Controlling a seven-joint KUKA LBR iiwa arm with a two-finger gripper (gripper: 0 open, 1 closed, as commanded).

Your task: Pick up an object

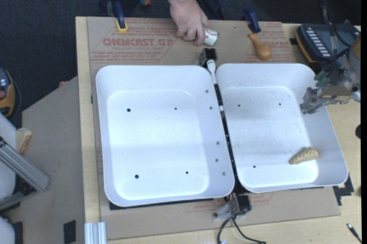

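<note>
Arm (350, 74) cut off at right edge; person's hand (189, 22) half-hiding white object (210, 37).

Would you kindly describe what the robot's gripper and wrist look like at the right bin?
The gripper is a small grey metal assembly, blurred here, on a pale grey wrist with dark cabling trailing above it. No markings are legible.

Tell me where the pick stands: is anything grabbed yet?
Nothing looks picked yet. The gripper sits over the right bin's far-right rim, with no object visible between its fingers. A tan cone-shaped object lies in that bin near its lower right corner, apart from the gripper. A person's hand holds a small white item beyond the bins. Left: reach the object, grasp, lift.
</note>
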